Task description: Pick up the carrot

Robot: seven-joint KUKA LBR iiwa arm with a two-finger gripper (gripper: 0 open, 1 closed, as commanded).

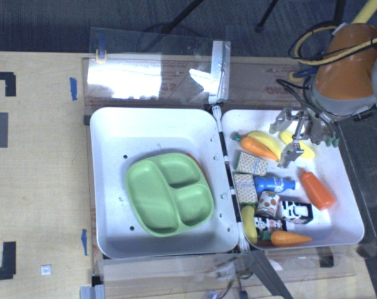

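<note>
Your gripper (pixel 292 143) is hanging over the upper part of the right bin (pixel 353 220), with its fingers (pixel 287 154) spread apart and nothing between them. They are pointing down just beside a banana (pixel 267 141) and a carrot (pixel 258 146) that are lying together near the bin's top left corner. A second carrot (pixel 289 237) is resting along the bin's near wall, well apart from the gripper. Between the two carrots you are looking at a crowded column: two checkered packets (pixel 251 164), a blue bottle (pixel 272 184), a black-and-white carton (pixel 295 211) and a yellow piece (pixel 249 223) against the left wall. An orange bottle-shaped item (pixel 317 190) is lying tilted toward the right side. The left bin (pixel 111 136) is holding a green divided plate (pixel 170 194). Both bins are sitting on the wooden tabletop (pixel 36 167).
</note>
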